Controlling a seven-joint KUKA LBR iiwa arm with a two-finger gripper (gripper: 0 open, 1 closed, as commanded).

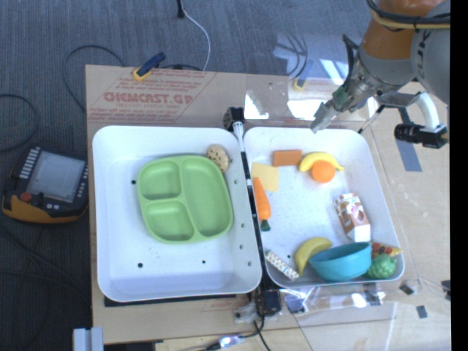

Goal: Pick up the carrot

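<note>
The gripper (319,125) hung above the far edge of the right bin (376,168), tilted down and to the left from the grey arm with its orange band; whether it was wide or narrow could not be told, and nothing was visibly held in it. The carrot (261,199) lay in the right bin against its left wall, lengthwise along that wall, well apart from the gripper. A yellow cheese slice (266,175) touched the carrot's far end. Further right sat an orange block (287,157), and beside it a banana (315,159) with an orange (322,170) resting against it. Near the front of the bin stood a blue bowl (341,262), a second banana (310,250) touching its left rim. The left bin (117,218) held a green divided plate (183,198), with a cookie (217,156) just beyond its far right corner.
</note>
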